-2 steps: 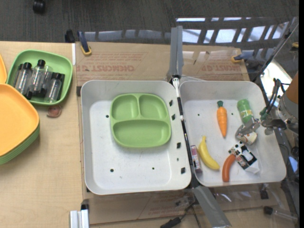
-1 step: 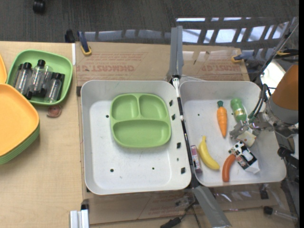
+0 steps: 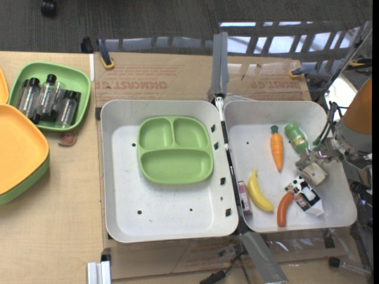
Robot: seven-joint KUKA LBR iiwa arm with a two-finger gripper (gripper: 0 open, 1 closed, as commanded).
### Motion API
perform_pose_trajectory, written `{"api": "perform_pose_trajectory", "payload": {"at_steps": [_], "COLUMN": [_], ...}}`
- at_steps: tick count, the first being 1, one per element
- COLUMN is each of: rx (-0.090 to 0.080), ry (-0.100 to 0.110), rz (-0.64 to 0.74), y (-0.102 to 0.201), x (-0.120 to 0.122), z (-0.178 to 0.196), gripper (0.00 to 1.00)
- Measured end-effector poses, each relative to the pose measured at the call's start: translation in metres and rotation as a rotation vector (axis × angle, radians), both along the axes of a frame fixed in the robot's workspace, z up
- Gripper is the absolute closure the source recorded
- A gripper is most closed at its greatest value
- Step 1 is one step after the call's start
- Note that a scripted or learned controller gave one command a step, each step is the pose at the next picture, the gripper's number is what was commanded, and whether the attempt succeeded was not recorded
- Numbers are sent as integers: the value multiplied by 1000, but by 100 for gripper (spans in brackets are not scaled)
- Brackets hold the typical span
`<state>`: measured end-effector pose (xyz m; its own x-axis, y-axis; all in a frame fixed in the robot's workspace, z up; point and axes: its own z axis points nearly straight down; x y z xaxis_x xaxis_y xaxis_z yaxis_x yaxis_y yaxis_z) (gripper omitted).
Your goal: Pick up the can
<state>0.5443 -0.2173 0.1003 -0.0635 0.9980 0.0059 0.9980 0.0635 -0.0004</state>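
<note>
The can [image 3: 295,136] is a small green cylinder with a pale label, lying on its side in the right bin [image 3: 260,116] near the back right. My gripper [image 3: 315,158] hangs low over the right side of that bin, just to the front right of the can and apart from it. Directly under the gripper's tip sits a small beige block [image 3: 316,174]. The grey arm with its orange band [image 3: 361,114] comes in from the right edge.
The right bin also holds a carrot [image 3: 276,149], a banana [image 3: 259,190], a red sausage-shaped toy [image 3: 285,207] and a black-and-white carton [image 3: 303,194]. A green divided plate [image 3: 175,149] lies in the left bin [image 3: 118,176]. A green tray of bottles [image 3: 50,96] and orange plates [image 3: 21,155] stand at the left.
</note>
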Motion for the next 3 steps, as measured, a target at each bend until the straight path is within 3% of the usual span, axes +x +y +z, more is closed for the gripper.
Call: {"api": "perform_pose_trajectory", "payload": {"at_steps": [1, 2, 3], "rx": [-7, -7, -7], "ry": [1, 1, -1], "rz": [-94, -127, 138], "y": [67, 69, 90], "x": [5, 17, 50], "z": [82, 86, 92], "gripper": [100, 100, 100]}}
